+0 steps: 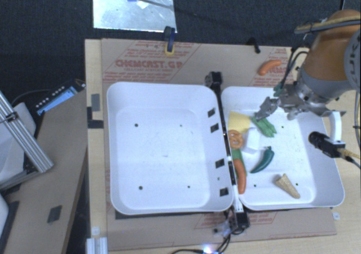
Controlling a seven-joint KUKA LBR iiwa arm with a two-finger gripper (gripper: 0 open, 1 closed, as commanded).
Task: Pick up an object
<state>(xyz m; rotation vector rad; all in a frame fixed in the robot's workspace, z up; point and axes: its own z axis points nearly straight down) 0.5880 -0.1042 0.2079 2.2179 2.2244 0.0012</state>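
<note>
One legible marking noted. The flat brown cardboard sheet (186,58) lying under the two shallow white plastic bins carries red printed lettering near its far edge, reading approximately "CHEMCAST GP"; the final characters are faint and not certain. Further red print appears on the same sheet at its far right corner and along its near edge below the bins, all too small and blurred to read. No other text, number or sign is legible.

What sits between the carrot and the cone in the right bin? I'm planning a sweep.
In the camera view, the dark green pepper lies between the carrot and the cone, on the right bin's floor.
</note>
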